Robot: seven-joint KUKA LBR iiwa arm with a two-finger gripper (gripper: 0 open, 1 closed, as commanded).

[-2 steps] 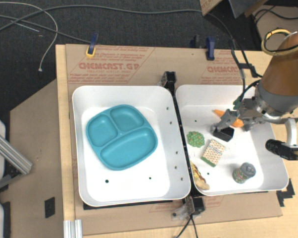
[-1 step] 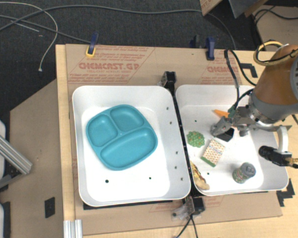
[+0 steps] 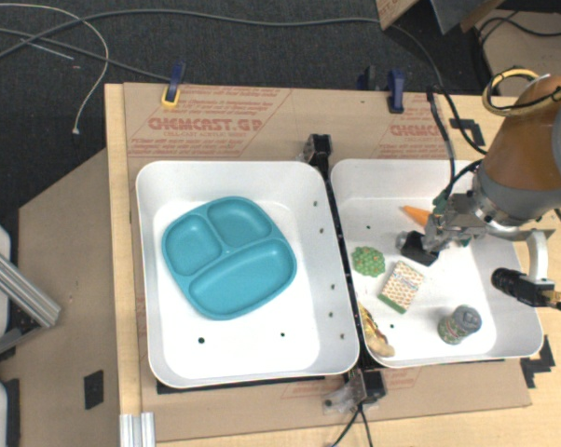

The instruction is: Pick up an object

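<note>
The gripper (image 3: 418, 246) is lowered into the right bin (image 3: 504, 343), just below an orange carrot (image 3: 415, 215). The carrot's long axis is laid slantwise, its tip pointed up-left. Whether the claw is released or clenched cannot be told. A green ball (image 3: 368, 261), a patterned box (image 3: 402, 287) and a grey can (image 3: 461, 324) are seen nearby.

You've got a cardboard-topped bench (image 3: 225, 124) with red print, two blue clamps (image 3: 175, 82) on its far edge, and two white bins sitting side by side on it: left bin (image 3: 159, 343), right bin (image 3: 504, 347), rims touching at the middle.
</note>
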